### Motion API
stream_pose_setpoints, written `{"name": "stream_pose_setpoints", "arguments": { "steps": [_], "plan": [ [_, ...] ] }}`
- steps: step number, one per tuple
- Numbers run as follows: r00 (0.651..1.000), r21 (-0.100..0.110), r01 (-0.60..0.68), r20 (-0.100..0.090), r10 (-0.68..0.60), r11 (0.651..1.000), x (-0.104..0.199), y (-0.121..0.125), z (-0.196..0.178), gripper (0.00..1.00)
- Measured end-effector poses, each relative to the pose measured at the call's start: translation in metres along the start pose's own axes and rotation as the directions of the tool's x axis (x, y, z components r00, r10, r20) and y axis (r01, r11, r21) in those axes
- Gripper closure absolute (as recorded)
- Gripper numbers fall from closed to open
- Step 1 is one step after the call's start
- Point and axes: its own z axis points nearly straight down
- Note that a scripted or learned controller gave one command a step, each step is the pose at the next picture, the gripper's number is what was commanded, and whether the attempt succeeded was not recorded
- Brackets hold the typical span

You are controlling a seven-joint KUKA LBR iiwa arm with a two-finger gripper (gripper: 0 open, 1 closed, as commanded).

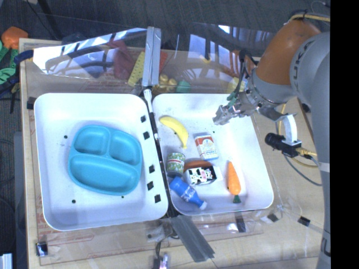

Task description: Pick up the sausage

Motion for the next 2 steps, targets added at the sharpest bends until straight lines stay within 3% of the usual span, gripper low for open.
{"name": "stream_pose_setpoints", "arguments": {
  "steps": [1,2],
  "plan": [
    [1.0,0.003,-0.028,-0.002,0.028,1.0,0.011,-0.072,0.032,1.0],
    [0.976,-0.001,0.219,0.001,-0.219,0.976,0.017,-0.121,-0.031,1.0]
  ]
}}
